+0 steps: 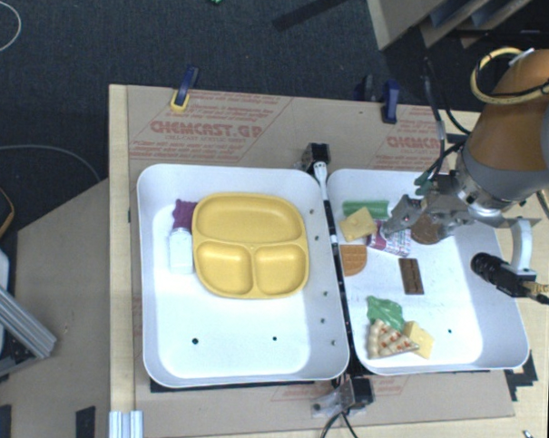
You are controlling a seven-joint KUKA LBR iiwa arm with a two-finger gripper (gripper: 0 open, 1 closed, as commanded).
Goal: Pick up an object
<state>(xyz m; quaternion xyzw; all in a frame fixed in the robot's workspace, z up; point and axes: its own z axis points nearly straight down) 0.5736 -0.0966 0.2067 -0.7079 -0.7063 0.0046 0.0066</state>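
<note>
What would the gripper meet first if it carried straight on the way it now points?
The gripper points down and left in the right bin. Going on, it would likely first meet the clear packet just under its tip, beside the yellow block; depth is hard to judge.

Red "CHEMCAST" lettering on the bench board (206,126)

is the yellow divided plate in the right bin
No, the yellow divided plate lies in the left bin, while the right bin holds small food items.
</note>
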